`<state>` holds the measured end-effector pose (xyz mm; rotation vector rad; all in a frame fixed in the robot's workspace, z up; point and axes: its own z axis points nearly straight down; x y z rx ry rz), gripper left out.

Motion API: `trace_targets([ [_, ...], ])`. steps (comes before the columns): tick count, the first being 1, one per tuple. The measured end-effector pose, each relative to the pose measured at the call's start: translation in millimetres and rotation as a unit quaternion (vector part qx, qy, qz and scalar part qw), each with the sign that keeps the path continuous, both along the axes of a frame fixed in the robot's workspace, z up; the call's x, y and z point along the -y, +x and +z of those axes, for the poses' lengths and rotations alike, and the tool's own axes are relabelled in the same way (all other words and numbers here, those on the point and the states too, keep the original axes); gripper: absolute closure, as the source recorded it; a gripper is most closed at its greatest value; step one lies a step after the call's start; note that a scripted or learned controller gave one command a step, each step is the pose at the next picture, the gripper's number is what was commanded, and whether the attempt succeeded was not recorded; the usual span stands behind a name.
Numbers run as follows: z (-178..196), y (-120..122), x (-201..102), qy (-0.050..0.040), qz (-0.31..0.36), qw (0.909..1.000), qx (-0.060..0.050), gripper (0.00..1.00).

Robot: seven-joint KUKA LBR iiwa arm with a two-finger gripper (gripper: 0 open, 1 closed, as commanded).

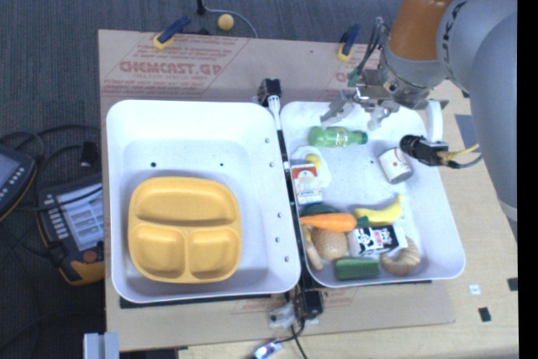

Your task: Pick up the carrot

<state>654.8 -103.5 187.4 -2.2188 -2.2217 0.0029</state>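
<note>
- We see the carrot (329, 222) lying lengthwise left-to-right in the right bin (437, 206), near its front, between the banana (380, 211) and a carton.
- The claw (363, 106) hangs splayed and empty at the bin's far edge — the carrot lies well toward the near side.

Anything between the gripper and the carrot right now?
The green bottle lies just below the gripper, on the way toward the carrot. From above, nothing covers the carrot; a banana lies beside it.
</note>
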Motion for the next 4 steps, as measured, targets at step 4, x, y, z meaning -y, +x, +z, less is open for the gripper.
trace_targets([
  [4, -100, -143, -2, 0.0027, 0.326, 0.9453, 0.0, 0.0],
])
